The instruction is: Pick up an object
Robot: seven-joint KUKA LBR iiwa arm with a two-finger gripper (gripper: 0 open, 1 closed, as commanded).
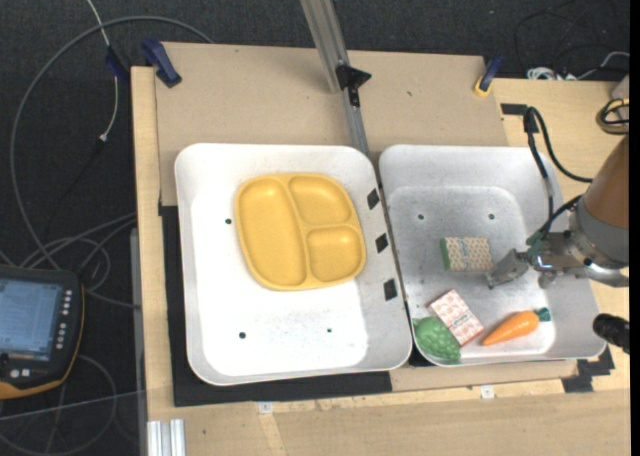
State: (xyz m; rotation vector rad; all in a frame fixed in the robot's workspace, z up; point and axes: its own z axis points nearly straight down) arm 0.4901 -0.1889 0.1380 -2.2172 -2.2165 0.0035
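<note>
The right bin (455, 184) holds several small objects. A speckled tan and green block (466, 252) lies near its middle. A red and white packet (456, 315) lies toward the front, with a green leafy toy (436, 338) at the front left corner. An orange carrot (512, 327) lies at the front right. My gripper (510, 269) reaches in from the right, low over the bin floor. It sits just right of the speckled block and above the carrot in the image, and I see nothing held in it.
The left bin (200, 274) carries a yellow three-compartment plate (300, 229). A metal post (318, 4) rises behind the bins. Cables (540, 149) run along the right bin's far right corner. A pendant screen (35, 329) lies off the bench at left.
</note>
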